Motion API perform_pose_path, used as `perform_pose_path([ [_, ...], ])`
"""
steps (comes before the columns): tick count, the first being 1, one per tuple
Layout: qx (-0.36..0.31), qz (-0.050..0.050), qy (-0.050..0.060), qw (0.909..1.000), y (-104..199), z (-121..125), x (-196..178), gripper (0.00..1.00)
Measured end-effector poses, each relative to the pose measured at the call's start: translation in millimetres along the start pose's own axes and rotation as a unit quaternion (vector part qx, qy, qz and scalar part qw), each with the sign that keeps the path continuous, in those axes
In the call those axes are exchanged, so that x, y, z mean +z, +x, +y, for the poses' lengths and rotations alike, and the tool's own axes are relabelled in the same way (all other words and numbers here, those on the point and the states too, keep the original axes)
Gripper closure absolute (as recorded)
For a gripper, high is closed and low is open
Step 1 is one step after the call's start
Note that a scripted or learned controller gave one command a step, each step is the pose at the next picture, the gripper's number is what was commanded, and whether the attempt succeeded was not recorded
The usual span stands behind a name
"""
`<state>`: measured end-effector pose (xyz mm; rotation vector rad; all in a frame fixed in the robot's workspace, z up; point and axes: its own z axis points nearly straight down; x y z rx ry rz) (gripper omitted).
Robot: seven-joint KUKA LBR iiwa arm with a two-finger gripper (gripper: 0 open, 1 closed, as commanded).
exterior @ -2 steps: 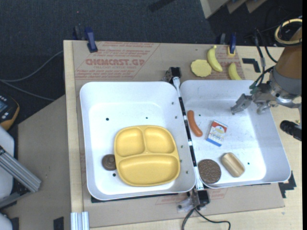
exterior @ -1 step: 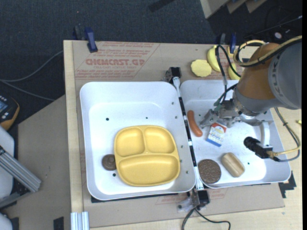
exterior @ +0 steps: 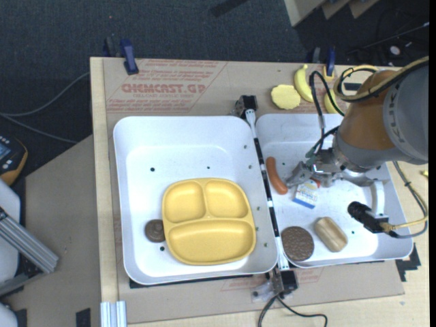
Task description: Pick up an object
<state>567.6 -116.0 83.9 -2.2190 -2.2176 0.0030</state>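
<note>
From my seat, the left bin (exterior: 129, 148) gives open floor from nine round to two o'clock; the yellow divided plate (exterior: 206, 220) fills its centre down to six, with a brown disc (exterior: 154, 231) just beside it at eight. The right bin (exterior: 286, 131) is tighter: sausage (exterior: 275, 175) at nine, small packet (exterior: 306, 195) mid-floor, brown cookie (exterior: 298, 243) and tan block (exterior: 330, 234) near six. I see bare floor at eleven.
</note>
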Motion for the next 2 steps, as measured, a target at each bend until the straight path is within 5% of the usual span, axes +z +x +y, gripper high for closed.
perform_pose_path([
  [1,0.0,-0.001,-0.002,1.0,0.0,1.3,-11.1,1.0],
  [2,-0.005,0.0,-0.007,1.0,85.8,-12.6,-115.6,1.0],
])
